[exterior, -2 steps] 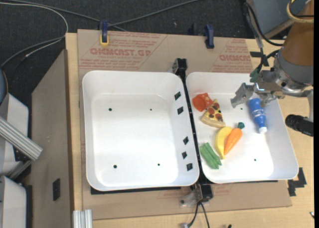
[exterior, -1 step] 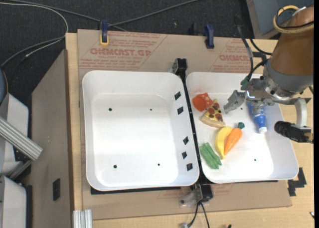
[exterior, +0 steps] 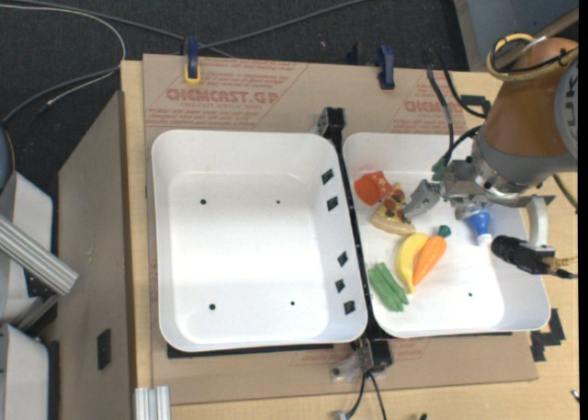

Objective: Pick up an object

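The arm reaches over the right bin (exterior: pixel 514 317) from the desk's right edge, and its claw (exterior: pixel 424 199) hangs low near the middle of that bin, just beside a slice of toy pizza (exterior: pixel 390 218); whether it is spread or closed cannot be told from this slant, and nothing is seen gripped in it. The likely targets lie clustered against the bin's left wall: a red toy pepper (exterior: pixel 370 187) toward the far edge, then a banana (exterior: pixel 410 256) and carrot (exterior: pixel 429 257) touching side by side, and a green pea pod (exterior: pixel 388 286) nearest the front. A small blue object (exterior: pixel 478 224) sits under the wrist. The left bin (exterior: pixel 175 225) serves as the spare. The cardboard (exterior: pixel 230 92) beneath reads "CHEMCAST G.P." in red.
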